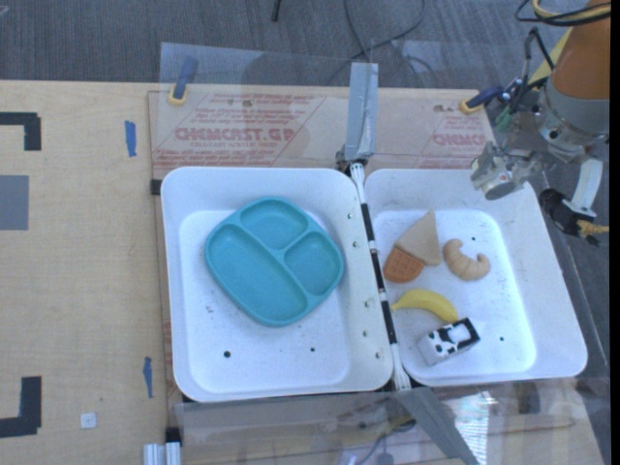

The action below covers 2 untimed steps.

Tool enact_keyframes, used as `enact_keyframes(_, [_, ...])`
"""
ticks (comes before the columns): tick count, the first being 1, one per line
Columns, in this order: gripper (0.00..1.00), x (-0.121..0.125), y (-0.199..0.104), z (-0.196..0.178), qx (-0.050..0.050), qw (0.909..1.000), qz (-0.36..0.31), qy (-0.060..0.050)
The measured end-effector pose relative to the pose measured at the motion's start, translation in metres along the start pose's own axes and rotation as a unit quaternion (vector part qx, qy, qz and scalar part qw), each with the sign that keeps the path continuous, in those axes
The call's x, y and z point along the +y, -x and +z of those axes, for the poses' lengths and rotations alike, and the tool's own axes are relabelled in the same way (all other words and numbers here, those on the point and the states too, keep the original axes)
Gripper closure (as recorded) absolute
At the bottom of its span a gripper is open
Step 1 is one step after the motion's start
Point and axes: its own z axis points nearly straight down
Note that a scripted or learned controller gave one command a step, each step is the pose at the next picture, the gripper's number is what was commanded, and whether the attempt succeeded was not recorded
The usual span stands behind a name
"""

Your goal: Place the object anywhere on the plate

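— Over at two o'clock, above the far rim of the right bin (542, 356), hangs the tool (504, 174). Nothing is in its grasp, though whether it is spread or closed I cannot tell from this angle.

— And the things to be moved?

— All four lie in the right bin, loosely clustered: an ice-cream cone (411, 250) at nine o'clock of the group, a croissant (466, 260) at three, a banana (427, 304) below them, and a black-and-white toy cow (450, 340) at six o'clock. None touches the tool.

— The plate?

— A teal divided plate (274, 260) sits mid-way in the left bin (184, 356), its three compartments bare. The bins lie side by side on the table (77, 260) (probably so a short sideways carry is enough).

— So the task?

— Not begun, I'd judge. The croissant lies nearest the tool, at roughly seven o'clock from it, and stands apart from its neighbours, which should make it the easier pick.
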Motion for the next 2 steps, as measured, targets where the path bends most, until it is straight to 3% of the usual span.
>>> enact_keyframes(1, [1.0,-0.05,-0.102,0.046,0.001,0.9997,-0.026,-0.002])
enact_keyframes(2, [1.0,-0.039,-0.202,-0.017,0.001,0.9977,-0.067,0.0])
